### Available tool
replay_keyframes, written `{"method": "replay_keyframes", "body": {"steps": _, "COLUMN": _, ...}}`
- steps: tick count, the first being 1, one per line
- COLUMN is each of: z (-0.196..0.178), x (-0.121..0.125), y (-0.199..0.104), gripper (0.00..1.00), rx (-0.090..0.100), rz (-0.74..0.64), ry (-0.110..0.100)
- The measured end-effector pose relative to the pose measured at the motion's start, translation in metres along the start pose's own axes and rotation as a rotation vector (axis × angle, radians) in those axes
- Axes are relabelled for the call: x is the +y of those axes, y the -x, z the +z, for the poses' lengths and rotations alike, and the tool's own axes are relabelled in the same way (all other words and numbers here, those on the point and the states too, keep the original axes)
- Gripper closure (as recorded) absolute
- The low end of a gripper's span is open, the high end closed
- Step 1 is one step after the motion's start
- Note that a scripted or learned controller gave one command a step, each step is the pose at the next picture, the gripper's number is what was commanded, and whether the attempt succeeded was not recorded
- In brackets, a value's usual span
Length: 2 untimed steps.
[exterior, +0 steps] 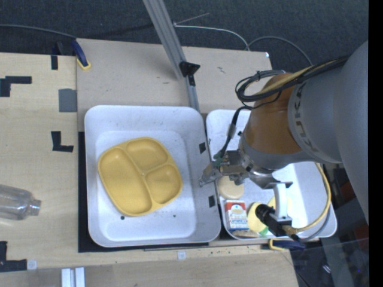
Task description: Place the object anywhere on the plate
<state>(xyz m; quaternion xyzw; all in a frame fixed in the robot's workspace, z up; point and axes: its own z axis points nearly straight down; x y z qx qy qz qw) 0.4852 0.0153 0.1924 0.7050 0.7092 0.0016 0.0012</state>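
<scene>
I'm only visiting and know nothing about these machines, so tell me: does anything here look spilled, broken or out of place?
Nothing looks spilled or broken. The yellow plate lies flat but turned askew in the left bin. One oddity: a clear plastic bottle lies on its side on the bench, outside both bins, at the left edge. The right bin holds small items crowded beneath the arm.

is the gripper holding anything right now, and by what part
It cannot be told. The gripper is low in the right bin, just above a pale round object, but the wrist hides any contact.
</scene>
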Motion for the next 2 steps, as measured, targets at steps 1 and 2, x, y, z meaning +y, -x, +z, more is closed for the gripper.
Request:
{"method": "replay_keyframes", "body": {"steps": 1, "z": -0.127, "x": 0.064, "y": 0.084, "gripper": 0.0, "rx": -0.004, "rz": 0.007, "ry": 0.005}}
{"method": "replay_keyframes", "body": {"steps": 2, "z": -0.062, "x": 0.143, "y": 0.094, "gripper": 0.0, "rx": -0.003, "rz": 0.004, "ry": -0.007}}
